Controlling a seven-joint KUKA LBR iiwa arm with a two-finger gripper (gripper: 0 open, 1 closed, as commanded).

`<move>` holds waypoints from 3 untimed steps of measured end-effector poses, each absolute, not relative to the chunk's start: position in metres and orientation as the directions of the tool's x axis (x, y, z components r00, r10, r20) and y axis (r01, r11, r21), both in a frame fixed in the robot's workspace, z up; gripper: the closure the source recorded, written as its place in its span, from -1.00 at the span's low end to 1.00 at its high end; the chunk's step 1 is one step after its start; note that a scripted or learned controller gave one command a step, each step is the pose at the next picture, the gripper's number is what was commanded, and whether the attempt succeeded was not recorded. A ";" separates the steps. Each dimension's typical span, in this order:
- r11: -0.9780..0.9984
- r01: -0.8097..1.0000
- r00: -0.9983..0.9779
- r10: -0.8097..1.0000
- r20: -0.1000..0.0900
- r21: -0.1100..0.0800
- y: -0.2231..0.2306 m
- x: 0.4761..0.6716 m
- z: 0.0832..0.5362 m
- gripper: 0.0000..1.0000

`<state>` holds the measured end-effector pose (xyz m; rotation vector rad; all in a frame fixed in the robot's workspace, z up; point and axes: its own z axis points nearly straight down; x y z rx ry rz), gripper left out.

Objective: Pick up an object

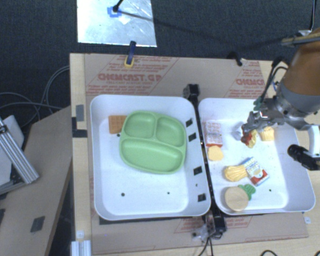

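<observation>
gripper (254,126) sits low in the right bin (301,196), over a small red item (249,138); finger state cannot be judged. nothing visibly lifted; pickup appears not yet done.

Desk (165,71), printed brown board; dark carpet floor (32,31) around it; silver foil sheet (116,15) behind; aluminium rail (10,148) left.

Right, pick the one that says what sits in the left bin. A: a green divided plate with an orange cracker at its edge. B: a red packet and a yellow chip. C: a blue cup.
A: the left bin holds the green divided plate, with an orange cracker at its left edge.
</observation>
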<state>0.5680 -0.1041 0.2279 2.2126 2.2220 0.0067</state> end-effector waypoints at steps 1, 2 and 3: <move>0.009 1.000 -0.009 1.000 0.002 0.001 -0.054 0.555 0.224 1.00; 0.010 1.000 -0.010 1.000 0.002 0.000 0.003 0.546 0.224 1.00; 0.009 1.000 -0.009 1.000 0.002 0.003 0.043 0.559 0.234 1.00</move>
